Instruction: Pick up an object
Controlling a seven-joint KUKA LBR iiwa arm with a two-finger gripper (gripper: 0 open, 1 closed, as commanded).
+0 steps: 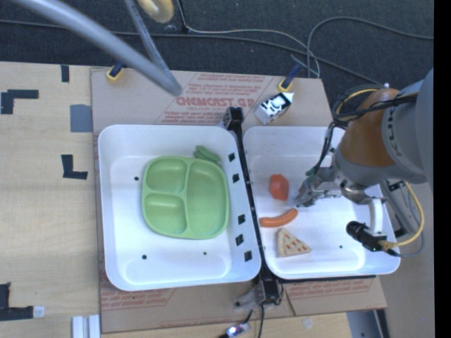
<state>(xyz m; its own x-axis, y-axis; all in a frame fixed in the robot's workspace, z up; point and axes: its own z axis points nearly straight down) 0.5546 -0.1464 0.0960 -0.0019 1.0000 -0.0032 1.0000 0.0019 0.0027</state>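
**Claw low in the right bin, beside the sausage**

The arm (384, 136) reaches in from the right and bends down into the right bin (352, 259). Its claw (304, 197) sits low over the bin floor, near the middle. Whether the fingers are apart or together cannot be told from this slant; nothing shows between them.

Three things lie in this bin. A red block (279, 186) lies just left of the claw, a little higher in the view. A sausage (278, 219) lies slantwise below the block; its right end comes up just beside the claw tip, and whether they touch is unclear. A wedge of toast (290, 245) lies below the sausage, apart from the claw.

The left bin (113, 189) holds a green tray (186, 196) with three compartments. A small dark green piece (207, 153) lies at the tray's upper right edge.
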